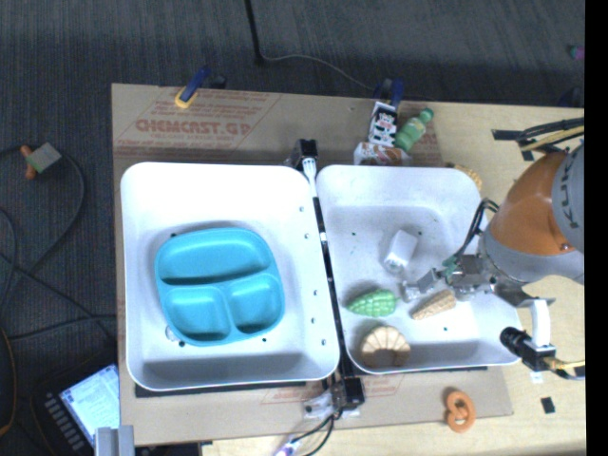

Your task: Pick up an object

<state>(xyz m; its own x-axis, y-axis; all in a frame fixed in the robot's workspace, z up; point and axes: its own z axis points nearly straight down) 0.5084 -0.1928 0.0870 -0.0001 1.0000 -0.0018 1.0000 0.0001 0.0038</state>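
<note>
Down in the right bin [446,190], low over its floor, hovers the claw [425,283], reaching in from the right under the orange-banded arm [532,221]. Cannot tell whether open or closed: fingertips too small and dark to separate, nothing seen held between them. Just below and touching or nearly touching the tip lies the tan cone-shaped piece [433,303], the likeliest pick; long axis runs slantwise, lower left to upper right, roughly in line with the reach. Sits a shade toward the near wall from the claw, so a short drop and a slight shift nearward seems called for. Just above the tip rests a small white block [400,249], tilted. Farther left, apart from the tip, lies a green ridged piece [371,303]; nearer the front wall, a round tan shell-like piece [384,345]. Across in the left bin [142,183] sits a blue divided tray [220,284], well apart.
</note>
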